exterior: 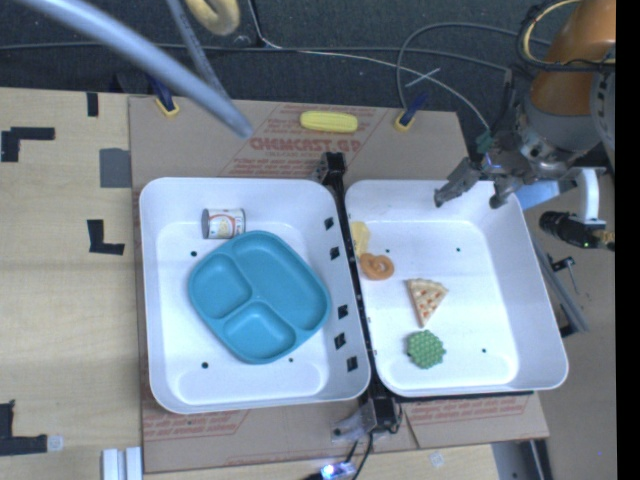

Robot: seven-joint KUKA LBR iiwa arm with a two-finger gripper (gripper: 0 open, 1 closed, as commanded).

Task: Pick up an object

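My tool hangs spread and empty over the right bin's far rim. That bin holds a pizza slice, pretzel and green ball; the left bin holds a blue tray and can.

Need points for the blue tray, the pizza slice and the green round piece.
blue tray (258, 295): camera view, on its middle ridge, left bin.
pizza slice (426, 298): camera view, centre of the wedge, right bin.
green round piece (425, 349): camera view, centre of its bumpy top, right bin.
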